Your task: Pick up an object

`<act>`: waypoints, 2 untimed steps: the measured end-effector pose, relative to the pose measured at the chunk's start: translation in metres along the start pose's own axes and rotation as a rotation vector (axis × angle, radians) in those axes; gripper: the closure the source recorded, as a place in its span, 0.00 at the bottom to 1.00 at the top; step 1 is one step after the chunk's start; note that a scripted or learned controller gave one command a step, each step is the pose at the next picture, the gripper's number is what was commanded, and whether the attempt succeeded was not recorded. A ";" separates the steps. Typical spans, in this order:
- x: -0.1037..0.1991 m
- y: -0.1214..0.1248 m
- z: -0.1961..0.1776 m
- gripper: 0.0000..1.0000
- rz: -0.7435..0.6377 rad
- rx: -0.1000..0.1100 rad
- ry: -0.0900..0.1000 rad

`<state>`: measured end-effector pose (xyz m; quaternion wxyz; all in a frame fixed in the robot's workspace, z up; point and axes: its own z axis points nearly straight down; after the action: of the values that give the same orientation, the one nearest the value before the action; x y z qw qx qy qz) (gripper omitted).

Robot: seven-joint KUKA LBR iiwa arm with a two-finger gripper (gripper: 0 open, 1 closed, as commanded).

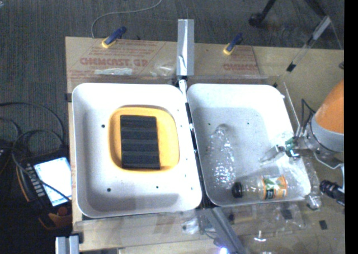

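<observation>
The bench (84,60), a brown board with red lettering, carries everything else, and the right bin (246,99) serves as the landmark here. Pressed against the right bin's left wall sits the left bin (89,135), equally shallow and white. Inside that left bin, well apart from the right bin, lies a yellow tray (170,135) with a dark ridged insert (140,142) filling its middle. At the far right of the frame, beyond the right bin's right wall, part of the arm (335,116) shows as an orange curve over a grey band. Above the seam where the right bin meets its neighbour, a grey metal post (185,46) stands on the board. Inside the right bin, along its near wall toward the near right corner, lies a plastic bottle (263,187) on its side, its black cap pointing left and an orange and green label round its body. Further left in the right bin's floor lies a clear crumpled bottle (221,155), hard to make out. By the right bin's right rim is the gripper (291,147), a small greenish tip; I cannot tell whether it is clenched or released, and nothing is visibly grasped.
</observation>
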<state>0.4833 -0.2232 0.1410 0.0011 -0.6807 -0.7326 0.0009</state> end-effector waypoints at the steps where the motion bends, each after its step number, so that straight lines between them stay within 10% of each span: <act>1: 0.006 0.009 0.046 0.00 -0.141 -0.017 0.004; 2: 0.000 0.002 0.013 0.00 -0.413 -0.004 -0.003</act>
<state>0.4848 -0.2232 0.1281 -0.0010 -0.5162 -0.8564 0.0002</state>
